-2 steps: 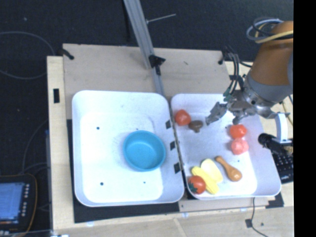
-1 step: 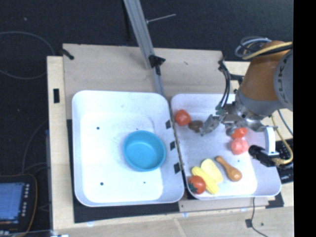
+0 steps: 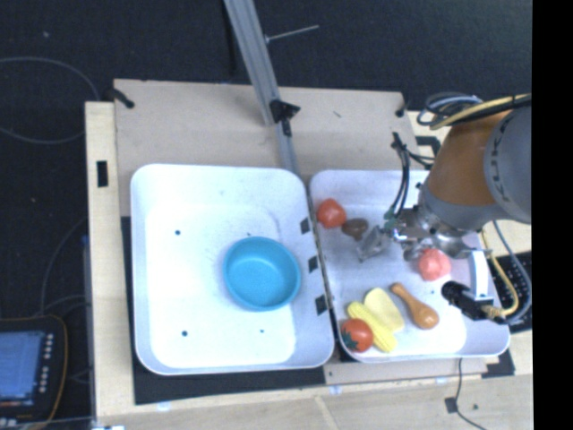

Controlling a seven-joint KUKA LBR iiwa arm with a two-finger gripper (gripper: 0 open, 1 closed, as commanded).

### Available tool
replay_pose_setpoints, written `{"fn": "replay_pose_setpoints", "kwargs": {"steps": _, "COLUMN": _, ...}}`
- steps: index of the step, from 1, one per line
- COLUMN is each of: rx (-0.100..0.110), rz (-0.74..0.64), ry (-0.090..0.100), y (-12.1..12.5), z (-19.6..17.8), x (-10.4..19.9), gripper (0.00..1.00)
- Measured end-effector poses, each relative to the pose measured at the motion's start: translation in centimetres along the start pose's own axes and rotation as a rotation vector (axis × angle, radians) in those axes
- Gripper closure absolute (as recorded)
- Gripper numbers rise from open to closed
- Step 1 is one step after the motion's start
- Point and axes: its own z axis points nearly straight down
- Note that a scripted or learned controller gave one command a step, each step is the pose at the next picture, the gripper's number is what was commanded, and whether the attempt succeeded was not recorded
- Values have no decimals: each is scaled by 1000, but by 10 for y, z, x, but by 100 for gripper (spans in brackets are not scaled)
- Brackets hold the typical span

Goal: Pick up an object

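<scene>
Under gripper (image 3: 369,247) in right bin (image 3: 394,186), jaw state can't tell; brown obj (image 3: 355,228) prob light, rigid—grab across middle.

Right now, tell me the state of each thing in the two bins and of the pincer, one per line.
Blue bowl: upright, alone in the left bin.
Red ball: lying free by the right bin's left wall.
Brown piece: lying free beside the ball.
Pink object: resting below the arm.
Yellow toy: lying flat.
Tomato: against the yellow toy.
Wooden drumstick: lying flat.
Pincer: low over the right bin, gripping nothing visible.
</scene>
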Motion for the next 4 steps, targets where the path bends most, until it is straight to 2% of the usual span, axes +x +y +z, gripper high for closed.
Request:
{"fn": "replay_pose_setpoints", "kwargs": {"steps": 1, "rx": -1, "rz": 2, "ry": 0, "y": 0, "z": 40, "x": -2, "gripper": 0}}
{"fn": "replay_pose_setpoints", "kwargs": {"steps": 2, "rx": -13, "rz": 10, "ry": 1, "y": 2, "z": 26, "x": -2, "gripper": 100}}
{"fn": "replay_pose_setpoints", "kwargs": {"steps": 4, "rx": -13, "rz": -6, "ry": 2, "y": 0, "z": -107, "x": -5, "gripper": 100}}
